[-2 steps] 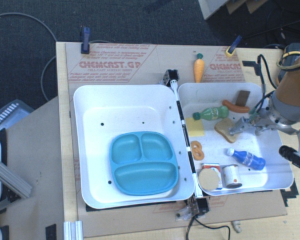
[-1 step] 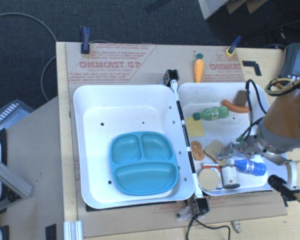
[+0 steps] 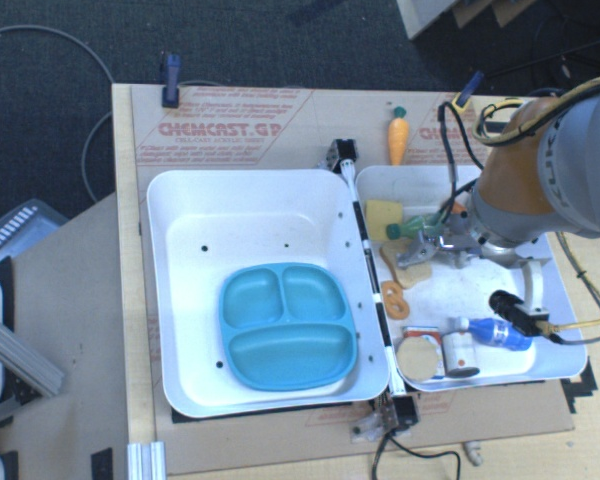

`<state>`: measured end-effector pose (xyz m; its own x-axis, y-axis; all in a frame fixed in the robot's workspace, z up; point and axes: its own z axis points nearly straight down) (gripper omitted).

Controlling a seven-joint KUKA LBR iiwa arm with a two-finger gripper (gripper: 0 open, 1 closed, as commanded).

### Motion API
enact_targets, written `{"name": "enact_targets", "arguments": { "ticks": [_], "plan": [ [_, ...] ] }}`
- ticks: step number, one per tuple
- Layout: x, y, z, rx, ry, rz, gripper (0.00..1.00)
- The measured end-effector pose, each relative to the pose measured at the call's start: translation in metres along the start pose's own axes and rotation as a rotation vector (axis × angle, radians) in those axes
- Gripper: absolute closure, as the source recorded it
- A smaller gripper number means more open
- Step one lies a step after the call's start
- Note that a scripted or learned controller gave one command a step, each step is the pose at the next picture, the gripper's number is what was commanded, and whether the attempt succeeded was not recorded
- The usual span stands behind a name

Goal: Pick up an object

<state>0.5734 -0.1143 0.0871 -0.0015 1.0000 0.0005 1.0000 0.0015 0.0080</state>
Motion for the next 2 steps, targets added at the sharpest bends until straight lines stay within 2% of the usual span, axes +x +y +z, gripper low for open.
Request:
{"name": "enact_targets", "arguments": {
  "ticks": [1, 2],
  "plan": [
    [0.0122, 0.087, 0.0036, 0.042, 0.004, 0.012, 0.0],
    [0.0123, 0.0869, 0.0036, 0.043, 0.003, 0.011, 0.0]
  ]
}}
